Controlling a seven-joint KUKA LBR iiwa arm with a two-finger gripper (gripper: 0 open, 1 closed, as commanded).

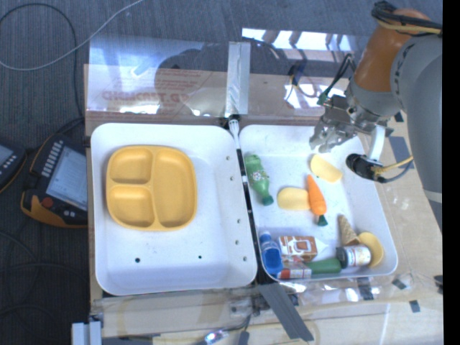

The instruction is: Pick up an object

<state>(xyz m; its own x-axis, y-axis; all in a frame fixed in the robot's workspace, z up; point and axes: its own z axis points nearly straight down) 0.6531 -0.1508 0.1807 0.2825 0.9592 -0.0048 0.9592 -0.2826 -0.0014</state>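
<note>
gripper [328, 140] hung over right bin [381, 214]'s far corner, fingers slightly apart and holding nothing, just above a pale yellow wedge-shaped piece [325, 169] lying beside an orange carrot [315, 195]; the piece's kind was hard to tell.

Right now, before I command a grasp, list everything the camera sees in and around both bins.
left bin: 1, white, left half of bench
plate: 1, yellow, three compartments, in left bin
right bin: 1, white, right of left bin
green bottle: 1, right bin, by its left wall
lemon: 1, yellow, right bin middle
carrot: 1, orange, right of lemon
yellow piece: 1, above carrot
blue bottle: 1, near-left corner
carton: 1, red and white, right of blue bottle
cone: 1, tan, near-right area
pendant: 1, orange and grey, on floor at left
gripper: 1, grey, above right bin's far edge
</note>
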